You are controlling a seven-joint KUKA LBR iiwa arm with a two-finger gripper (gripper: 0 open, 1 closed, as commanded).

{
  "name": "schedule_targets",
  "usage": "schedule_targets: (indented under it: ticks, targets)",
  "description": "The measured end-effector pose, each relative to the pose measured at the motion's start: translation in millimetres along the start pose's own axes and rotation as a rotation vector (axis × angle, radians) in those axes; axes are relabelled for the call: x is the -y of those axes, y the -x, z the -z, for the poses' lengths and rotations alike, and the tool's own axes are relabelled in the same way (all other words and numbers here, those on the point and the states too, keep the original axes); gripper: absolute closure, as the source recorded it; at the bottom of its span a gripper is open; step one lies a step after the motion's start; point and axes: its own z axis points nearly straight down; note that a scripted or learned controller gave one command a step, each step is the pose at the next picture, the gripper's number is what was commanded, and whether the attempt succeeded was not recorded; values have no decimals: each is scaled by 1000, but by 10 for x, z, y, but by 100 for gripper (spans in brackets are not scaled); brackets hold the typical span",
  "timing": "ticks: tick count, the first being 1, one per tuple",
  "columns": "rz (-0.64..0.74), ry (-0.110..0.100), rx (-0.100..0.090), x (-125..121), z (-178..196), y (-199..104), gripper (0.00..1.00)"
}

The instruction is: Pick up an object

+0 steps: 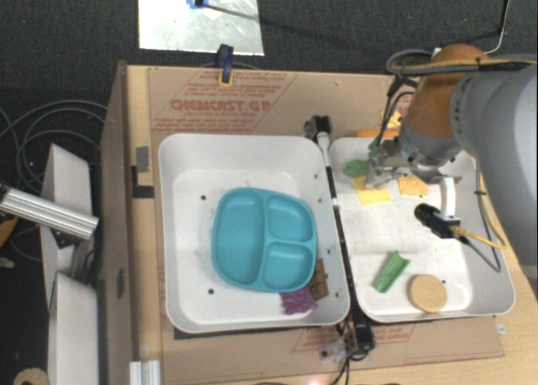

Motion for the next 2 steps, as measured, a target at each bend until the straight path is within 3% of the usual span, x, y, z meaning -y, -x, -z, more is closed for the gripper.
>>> schedule_targets:
  ticks: [1,2]
  targets:
    - [-11,2,3,413,953,499,100]
    - [-2,1,1,395,1006,460,100]
